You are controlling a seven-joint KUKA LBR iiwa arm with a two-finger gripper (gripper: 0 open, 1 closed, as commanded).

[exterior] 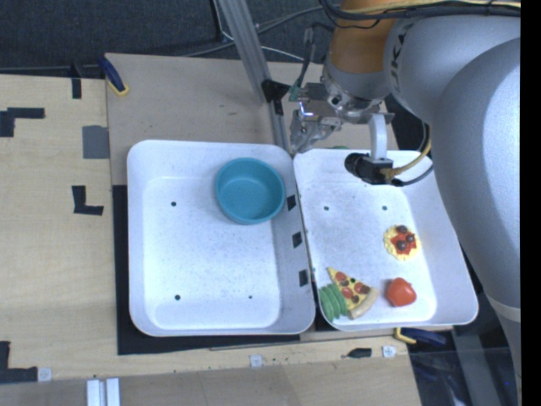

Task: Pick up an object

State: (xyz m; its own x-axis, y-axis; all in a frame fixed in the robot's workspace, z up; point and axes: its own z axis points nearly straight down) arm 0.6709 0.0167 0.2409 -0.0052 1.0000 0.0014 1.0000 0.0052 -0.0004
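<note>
We look down on a wooden surface (51, 252) carrying two shallow white bins set edge to edge, and we take the blue bowl (248, 190) as our landmark. The bowl stands upright in the left bin (161, 252), toward that bin's far right corner, apart from the other objects, so we judge it the roomiest candidate for a pick, though its wide rim may suit the jaws poorly. The right bin (355, 227) lies just right of the bowl; along its near edge, well below and right of the bowl, rest a toy pizza slice (348, 293) and a red tomato-like piece (401, 292), with a small round pastry topped in red and dark dots (401, 241) a little farther back. These three lie flat and near one another but apart, which we read as loose scattering rather than arrangement. The arm (456, 83) reaches in from the right, and its gripper (308, 129) hangs above and right of the bowl, over the far end of the seam between the bins, clear of every object. Nothing sits in the jaws; whether they are spread or pressed together we cannot tell at this angle. We judge that no pick is yet begun, since the tool is well apart from all candidates.
</note>
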